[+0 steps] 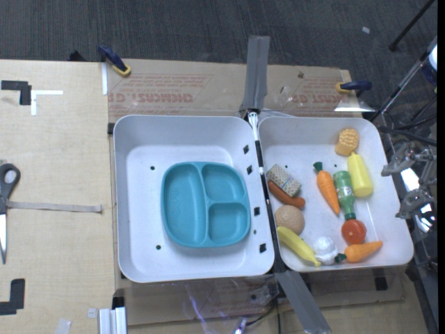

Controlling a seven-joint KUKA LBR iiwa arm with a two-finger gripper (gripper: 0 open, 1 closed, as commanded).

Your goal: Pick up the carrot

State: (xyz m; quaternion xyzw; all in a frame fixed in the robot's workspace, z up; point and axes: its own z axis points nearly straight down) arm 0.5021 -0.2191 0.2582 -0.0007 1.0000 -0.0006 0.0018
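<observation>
I see the carrot [327, 191] in the right bin [389, 207], leaf end up, touching a green bottle [344, 194]. Gripper [410, 186] sits at that bin's right rim, well apart from it; grip state I cannot tell. Left bin [132, 207] holds a blue tray [206, 204]. Wooden bench [49, 186], dark carpet [174, 12] behind. Arm mostly cut off at right.

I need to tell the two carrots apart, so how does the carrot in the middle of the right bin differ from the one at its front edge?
The middle carrot lies lengthwise front to back, with its green top toward the far side; the front carrot lies crosswise, its leafy end near the white item. The middle carrot touches the green bottle; the front carrot sits just below the tomato. Both are orange and tapered.
</observation>
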